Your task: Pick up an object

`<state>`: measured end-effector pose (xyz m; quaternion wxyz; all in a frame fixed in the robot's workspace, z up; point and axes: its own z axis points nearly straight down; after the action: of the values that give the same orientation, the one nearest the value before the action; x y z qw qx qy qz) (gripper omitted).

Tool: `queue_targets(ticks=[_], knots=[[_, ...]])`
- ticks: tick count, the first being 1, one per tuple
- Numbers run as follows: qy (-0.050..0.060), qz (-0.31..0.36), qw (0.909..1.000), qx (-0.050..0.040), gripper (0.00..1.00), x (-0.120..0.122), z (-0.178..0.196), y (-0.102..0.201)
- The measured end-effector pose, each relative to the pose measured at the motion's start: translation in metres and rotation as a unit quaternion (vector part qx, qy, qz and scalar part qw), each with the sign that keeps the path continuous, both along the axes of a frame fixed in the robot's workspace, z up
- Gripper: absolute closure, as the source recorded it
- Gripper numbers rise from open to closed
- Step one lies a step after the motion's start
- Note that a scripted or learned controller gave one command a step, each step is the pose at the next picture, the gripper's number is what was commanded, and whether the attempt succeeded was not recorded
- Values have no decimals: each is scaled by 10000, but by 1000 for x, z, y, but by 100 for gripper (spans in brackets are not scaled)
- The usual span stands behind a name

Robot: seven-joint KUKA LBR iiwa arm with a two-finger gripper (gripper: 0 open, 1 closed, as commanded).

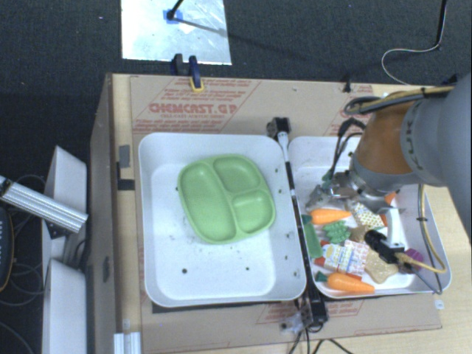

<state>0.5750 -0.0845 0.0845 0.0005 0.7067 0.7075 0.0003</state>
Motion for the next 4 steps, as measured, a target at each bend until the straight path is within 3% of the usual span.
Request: queue_targets(ticks=[1, 2, 3, 4], knots=[[-14, 4, 10000, 1, 100, 1, 11, 0], [-12, 5, 10000, 1, 0, 1, 11, 0], [3, 0, 10000, 4, 0, 2, 0, 0], [-10, 3, 10000, 6, 100, 3, 11, 0]])
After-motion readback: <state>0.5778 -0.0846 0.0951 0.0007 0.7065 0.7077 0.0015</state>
